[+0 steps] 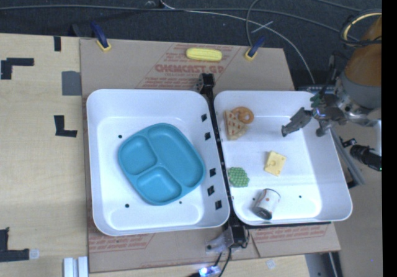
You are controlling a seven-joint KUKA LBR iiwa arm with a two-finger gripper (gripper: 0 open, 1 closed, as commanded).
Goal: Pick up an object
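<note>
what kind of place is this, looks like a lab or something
Most likely a robotics lab test bench. Two shallow white plastic bins sit clamped side by side on a cardboard sheet, holding toy items such as a blue sectioned plastic plate and a yellow cheese-like wedge, with loose black cables behind.

The grey arm reaches in over the right bin's far right rim. Its pincer hangs over that bin's upper right corner, fingers spread apart, nothing between them.

Robotics lab: taped bench, clamped cardboard, loose cables.
</note>
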